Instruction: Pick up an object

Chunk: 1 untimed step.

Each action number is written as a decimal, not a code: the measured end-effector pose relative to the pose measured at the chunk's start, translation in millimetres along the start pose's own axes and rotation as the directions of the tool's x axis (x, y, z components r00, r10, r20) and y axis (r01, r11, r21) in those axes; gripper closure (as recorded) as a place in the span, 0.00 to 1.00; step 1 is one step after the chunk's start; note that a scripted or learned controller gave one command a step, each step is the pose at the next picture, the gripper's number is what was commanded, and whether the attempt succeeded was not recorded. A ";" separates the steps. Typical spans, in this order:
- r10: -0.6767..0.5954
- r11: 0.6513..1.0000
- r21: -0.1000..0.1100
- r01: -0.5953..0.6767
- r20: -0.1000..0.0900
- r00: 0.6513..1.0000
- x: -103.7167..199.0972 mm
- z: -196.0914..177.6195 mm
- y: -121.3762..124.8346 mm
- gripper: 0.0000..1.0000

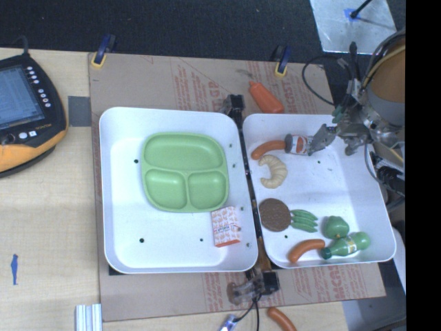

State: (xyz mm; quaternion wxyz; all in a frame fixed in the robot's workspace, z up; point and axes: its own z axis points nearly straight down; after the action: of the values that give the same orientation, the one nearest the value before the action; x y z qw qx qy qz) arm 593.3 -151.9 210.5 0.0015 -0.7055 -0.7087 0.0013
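The right bin point(358, 185) holds a small red-and-white bottle point(296, 144), an orange sausage point(267, 147), a pale croissant point(274, 171), a brown round patty point(275, 214), green pea pods point(304, 219), a green pepper point(335, 225), a green bottle point(346, 246) and a second sausage point(305, 249). My gripper point(315, 145) reaches in from the right at the bin's far side. Its tip sits just right of the small bottle, close to or touching it. Nothing is seen lifted.
The left bin point(124, 205) holds a green divided plate point(185, 170) and a red-and-white packet point(225, 226). An orange carrot point(265, 97) lies behind the bins and a sausage point(282, 317) in front. A teach pendant point(24, 112) rests at the far left.
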 end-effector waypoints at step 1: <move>0.000 1.000 0.001 0.000 0.002 1.000 -60.2 100.1 -69.1 0.00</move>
State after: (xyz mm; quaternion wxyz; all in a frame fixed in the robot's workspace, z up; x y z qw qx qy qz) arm 524.1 -212.4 110.7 0.0012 -0.7055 -0.7087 0.0023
